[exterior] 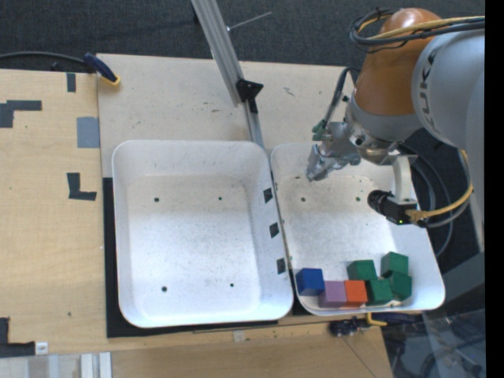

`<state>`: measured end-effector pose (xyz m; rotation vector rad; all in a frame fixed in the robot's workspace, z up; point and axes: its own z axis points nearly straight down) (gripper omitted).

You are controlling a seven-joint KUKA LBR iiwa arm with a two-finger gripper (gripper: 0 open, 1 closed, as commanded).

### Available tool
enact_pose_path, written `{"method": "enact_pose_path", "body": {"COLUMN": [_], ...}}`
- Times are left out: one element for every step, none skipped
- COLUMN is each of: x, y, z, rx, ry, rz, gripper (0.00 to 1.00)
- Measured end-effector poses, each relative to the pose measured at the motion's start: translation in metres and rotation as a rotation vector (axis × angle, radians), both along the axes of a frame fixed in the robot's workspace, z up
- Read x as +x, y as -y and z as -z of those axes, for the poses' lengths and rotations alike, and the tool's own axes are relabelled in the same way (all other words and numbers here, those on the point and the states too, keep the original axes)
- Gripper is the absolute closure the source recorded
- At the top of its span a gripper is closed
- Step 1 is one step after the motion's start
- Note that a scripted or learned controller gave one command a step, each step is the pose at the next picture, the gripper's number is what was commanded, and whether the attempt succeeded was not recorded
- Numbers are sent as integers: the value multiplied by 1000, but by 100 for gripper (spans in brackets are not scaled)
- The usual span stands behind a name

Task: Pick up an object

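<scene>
Grey metal makes up the two-finger gripper (319,170), which hangs over the far end of the right-hand shallow white plastic bin (346,211), its tips pointing down toward the bin's bare, speckled floor near the rim shared with the other bin. Whether the tips are spread or pressed together cannot be told at this slant; nothing is visible between them. Just above and to the right of the tips sits the wrist, with a green fitting on its side, then the broad orange band of the grey arm (409,69), wrapped with black and yellow cables.

Well apart from the tips, toward the near edge of the same bin, lie the small blocks in a cluster along the near wall. The blue cube (309,280) lies closest to the shared rim, the pale purple cube (335,292) just beside it, and the orange cube (356,291) touches that one. Beyond them, toward the bin's near right corner, sit the dark green blocks (383,277), bunched together, some seeming to rest on others.

To the left of the tips, across the shared rim, lies the left-hand shallow white plastic bin (193,235). A slanted grey metal rail (224,50) runs from the top edge down to that rim, passing left of the tips. Both bins rest on a pale wooden bench (47,211).
</scene>
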<state>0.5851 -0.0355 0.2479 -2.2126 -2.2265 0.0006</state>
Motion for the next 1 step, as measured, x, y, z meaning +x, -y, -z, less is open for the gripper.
{"method": "enact_pose_path", "body": {"x": [1], "y": [-61], "z": [-4], "rx": [0], "ry": [1], "rz": [-2], "gripper": [100]}}
